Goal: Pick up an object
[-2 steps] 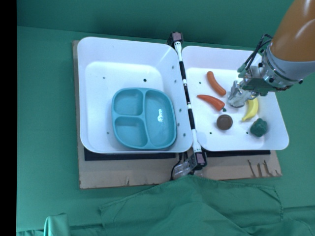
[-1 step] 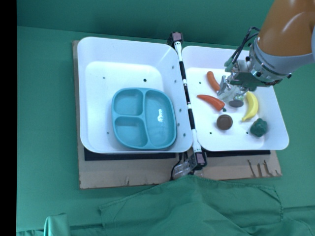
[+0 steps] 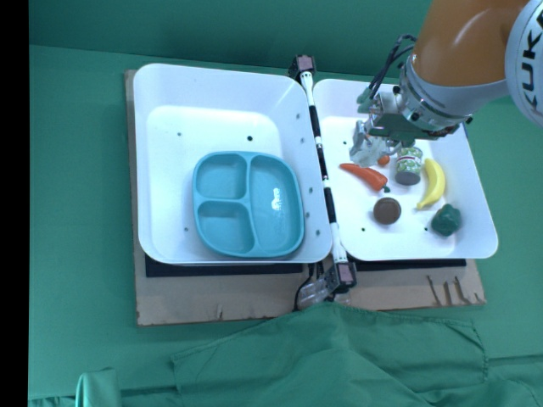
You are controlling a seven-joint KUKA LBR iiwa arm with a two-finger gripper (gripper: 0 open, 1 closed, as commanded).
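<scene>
Presently my fingers (image 3: 371, 147) hang low over the right bin (image 3: 475, 242), just above the red pepper (image 3: 365, 175); whether they are apart or together I cannot tell. Beside them lie a small jar (image 3: 408, 166), banana (image 3: 432, 183), brown ball (image 3: 388, 210) and green lump (image 3: 446, 220), loosely spaced for single grasps.

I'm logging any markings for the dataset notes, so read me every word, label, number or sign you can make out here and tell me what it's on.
"KU": dark letters on the pale part of the arm, cut off by the picture's edge.
The small jar in the right bin has a label, too small and blurred to read.
Nothing readable on the blue divided plate, the banana or the other items.
</scene>
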